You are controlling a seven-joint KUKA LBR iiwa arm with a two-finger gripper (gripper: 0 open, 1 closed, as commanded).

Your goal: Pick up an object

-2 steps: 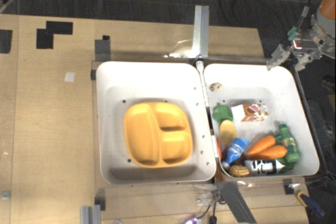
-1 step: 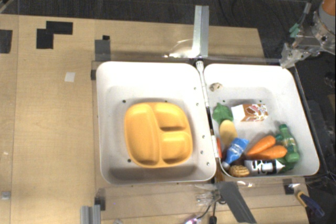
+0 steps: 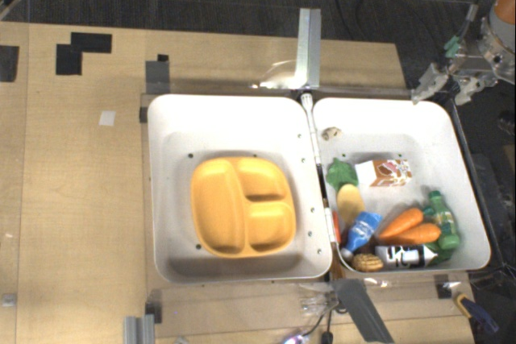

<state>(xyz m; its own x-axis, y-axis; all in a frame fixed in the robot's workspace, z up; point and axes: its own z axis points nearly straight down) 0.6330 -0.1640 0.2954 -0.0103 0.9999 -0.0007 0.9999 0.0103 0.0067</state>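
Your end effector [image 3: 451, 76] sits at the upper right of the camera view, above the far right corner of the right bin [image 3: 427, 118] and well apart from everything lying in it; you cannot tell from this angle whether it is spread or pressed together, and nothing shows pinched in it. Below it in the right bin, a white packet with red print [image 3: 385, 172] lies near the middle, with a green leafy toy [image 3: 342, 174] beside it toward the divider and a pale yellow piece [image 3: 349, 199] just under that. Nearer the front wall you see a blue bottle [image 3: 362, 229], two orange carrots [image 3: 411, 228] lying side by side, a green bottle [image 3: 443, 223] at the right, a black and white can [image 3: 407, 256] and a small brown piece [image 3: 368, 261]. Further left, the left bin [image 3: 173, 125] holds a yellow divided tray [image 3: 242, 204] in its middle. Both bins rest on the wooden table [image 3: 72, 197]
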